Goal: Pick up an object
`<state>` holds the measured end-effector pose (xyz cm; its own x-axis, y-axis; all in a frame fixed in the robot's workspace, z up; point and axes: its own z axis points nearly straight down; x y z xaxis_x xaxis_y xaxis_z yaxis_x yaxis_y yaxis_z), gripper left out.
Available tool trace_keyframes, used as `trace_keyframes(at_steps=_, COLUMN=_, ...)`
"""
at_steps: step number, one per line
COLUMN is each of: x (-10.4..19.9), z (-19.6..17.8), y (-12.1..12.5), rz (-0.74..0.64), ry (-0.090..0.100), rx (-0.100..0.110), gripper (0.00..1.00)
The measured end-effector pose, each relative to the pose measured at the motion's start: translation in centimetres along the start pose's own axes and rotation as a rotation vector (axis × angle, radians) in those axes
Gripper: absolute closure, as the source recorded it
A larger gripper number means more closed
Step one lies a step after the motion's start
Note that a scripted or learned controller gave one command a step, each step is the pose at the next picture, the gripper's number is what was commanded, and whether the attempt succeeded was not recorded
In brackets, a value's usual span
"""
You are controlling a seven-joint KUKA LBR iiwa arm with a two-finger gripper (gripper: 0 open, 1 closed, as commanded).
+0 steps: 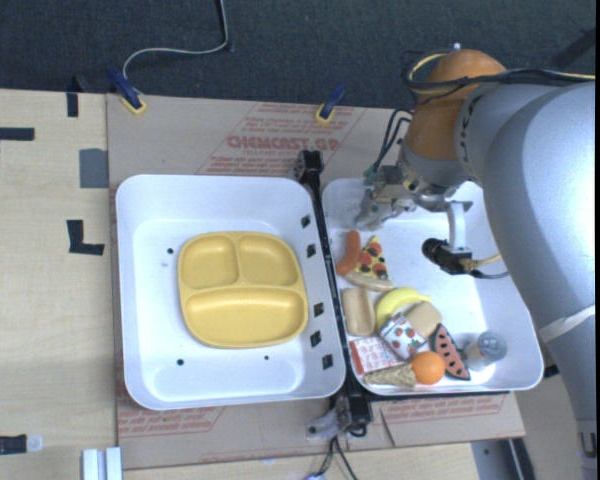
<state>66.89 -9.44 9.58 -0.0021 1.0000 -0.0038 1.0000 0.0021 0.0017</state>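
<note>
Divided plate (243, 290) in left bin (140, 218); toy food (400, 333) in right bin (510, 348).

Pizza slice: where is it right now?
In the camera view the pizza slice lies in the right bin, near its left wall, touching the hot dog and just below the gripper, above the banana.

Robot lab: clamped cardboard (270, 138), bins (145, 268).
</note>
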Motion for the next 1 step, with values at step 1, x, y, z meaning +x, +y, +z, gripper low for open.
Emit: trace_keyframes(at_steps=1, x=0.00, z=0.07, y=-0.03, rz=0.000, ry=0.000, rx=0.001, gripper=0.00)
